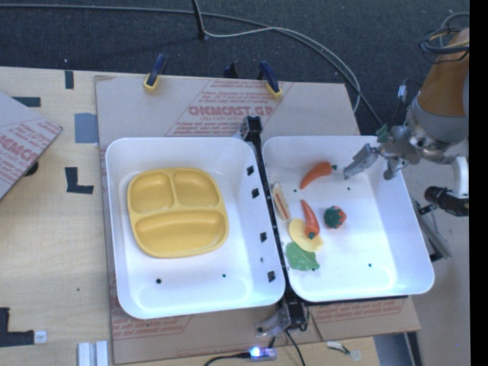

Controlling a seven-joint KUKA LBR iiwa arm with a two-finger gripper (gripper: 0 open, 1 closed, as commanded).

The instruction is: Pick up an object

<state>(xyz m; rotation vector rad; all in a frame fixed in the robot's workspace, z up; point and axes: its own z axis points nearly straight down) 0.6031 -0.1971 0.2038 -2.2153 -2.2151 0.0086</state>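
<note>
- A flat brown cardboard sheet (221,111) with red print lies under both bins, pinned at its far edge by two blue-and-yellow clamps (155,73).
- The left bin (122,280) is shallow, white, smooth plastic with rounded corners; it holds a glossy yellow tray (178,210) moulded into three compartments, two small ones at the far side and one long one nearer.
- The right bin (396,258), of the same make, touches the left along a dark seam.
- Just inside its left wall lies a small hot-dog-shaped toy (280,201), tan with a reddish strip.
- Beside it a red-orange tapered toy (309,218) rests over a yellow piece (303,238), with a lumpy green leafy piece (302,258) touching that.
- A curved orange carrot-like toy (316,174) lies farther back; a round green-and-red ball-like toy (335,216) sits apart.
- The gripper (364,161), grey metal, hangs over the right bin's far right part near the carrot-like toy; whether its fingers are spread or closed cannot be told, and nothing is seen between them.
</note>
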